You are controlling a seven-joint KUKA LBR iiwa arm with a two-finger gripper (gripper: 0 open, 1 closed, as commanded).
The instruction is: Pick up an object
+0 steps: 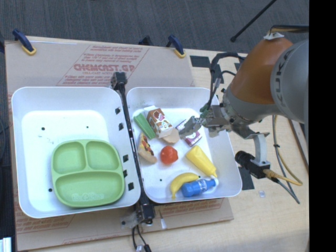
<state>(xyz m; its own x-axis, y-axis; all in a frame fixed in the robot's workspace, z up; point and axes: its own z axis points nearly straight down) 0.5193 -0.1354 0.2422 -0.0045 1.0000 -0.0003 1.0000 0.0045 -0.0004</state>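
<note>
Blue bottle (199, 187) beside banana (181, 182) at right bin's (231, 180) front; gripper (190, 127) above, grip state unclear

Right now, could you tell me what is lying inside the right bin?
The right bin holds a tomato, banana, blue bottle, yellow bottle, hot dog, green stick and small carton. The gripper covers part of a purple packet.

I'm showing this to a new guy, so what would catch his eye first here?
Likely the grey and orange arm reaching in from the right, its gripper low over the right bin packed with toy food. Then the green tray alone in the left bin.
</note>
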